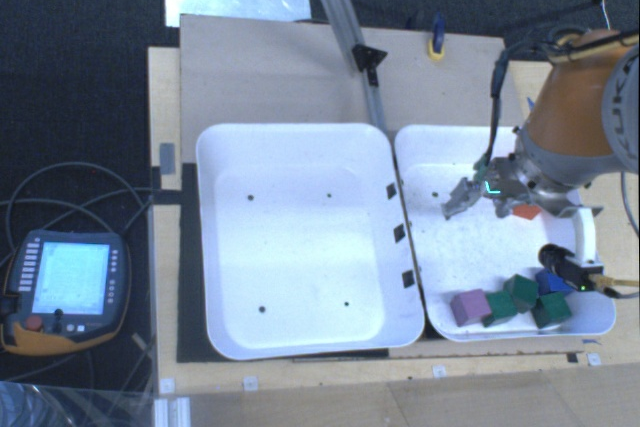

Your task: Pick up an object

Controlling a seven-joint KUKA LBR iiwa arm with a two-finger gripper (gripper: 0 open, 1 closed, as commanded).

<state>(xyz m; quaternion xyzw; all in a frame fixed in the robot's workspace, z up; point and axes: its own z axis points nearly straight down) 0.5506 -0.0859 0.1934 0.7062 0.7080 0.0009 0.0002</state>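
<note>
My gripper (462, 200) hangs over the middle of the right bin (440, 155), reaching in from the right and pointing left. Nothing shows at its tip. A small orange-red thing (527, 211) peeks out from under the wrist, mostly hidden. At the bin's front right corner lies a cluster of blocks: a purple one (467, 306), a green one (501, 308) beside it, another green one (521, 290), a third green one (552, 312) and a blue one (551, 283). The gripper is well behind and to the left of this cluster.
The left bin (300, 235) sits beside the right one, with a shared ridge (402, 235) between them. A slanted metal pole (340, 5) crosses the bench behind the bins. A teach pendant (65, 290) lies on the floor at the left.
</note>
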